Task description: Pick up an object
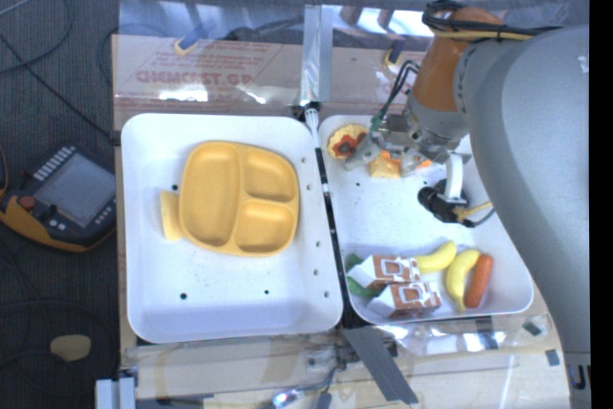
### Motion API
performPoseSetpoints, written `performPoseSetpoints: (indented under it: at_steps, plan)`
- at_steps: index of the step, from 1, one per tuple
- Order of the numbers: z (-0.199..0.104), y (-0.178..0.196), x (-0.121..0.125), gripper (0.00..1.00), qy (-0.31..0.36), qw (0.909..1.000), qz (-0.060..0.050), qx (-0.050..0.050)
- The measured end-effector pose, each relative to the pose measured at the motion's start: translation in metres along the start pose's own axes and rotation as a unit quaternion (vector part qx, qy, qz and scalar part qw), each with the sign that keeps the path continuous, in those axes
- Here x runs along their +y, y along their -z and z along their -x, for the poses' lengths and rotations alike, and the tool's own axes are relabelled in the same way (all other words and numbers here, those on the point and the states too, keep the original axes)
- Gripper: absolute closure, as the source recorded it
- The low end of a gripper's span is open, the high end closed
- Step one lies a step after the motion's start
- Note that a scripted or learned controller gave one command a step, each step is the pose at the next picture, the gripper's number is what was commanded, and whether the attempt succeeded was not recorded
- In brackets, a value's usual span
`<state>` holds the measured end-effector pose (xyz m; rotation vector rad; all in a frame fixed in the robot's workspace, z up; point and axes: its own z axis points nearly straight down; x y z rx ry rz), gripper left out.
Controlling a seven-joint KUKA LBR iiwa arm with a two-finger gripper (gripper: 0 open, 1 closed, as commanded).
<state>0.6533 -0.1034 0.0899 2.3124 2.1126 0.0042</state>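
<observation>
Arm lowered into right bin's far end | gripper state untold | bare floor seen nearer, bananas beyond

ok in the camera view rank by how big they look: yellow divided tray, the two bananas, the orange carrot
1. yellow divided tray, largest by far
2. and 3. the two bananas, too alike to rank
4. orange carrot, slightly smaller

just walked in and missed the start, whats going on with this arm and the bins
The grey arm reaches in from the right, its gripper low over the far end of the right bin, among small food items there. Bananas and packets lie at the near end. A yellow divided tray sits in the left bin.
</observation>
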Motion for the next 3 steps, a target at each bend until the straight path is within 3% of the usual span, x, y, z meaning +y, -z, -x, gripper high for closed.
performPoseSetpoints:
  at_steps: [1,2,3]
  plan:
    - [0.011,0.0,-0.004,0.0,-0.017,0.9999,0.001,0.0]
    - [0.011,0.011,-0.004,1.0,-0.016,0.9999,0.001,-0.003]
    - [-0.03,0.125,-0.032,1.0,0.0,1.0,-0.005,0.001]
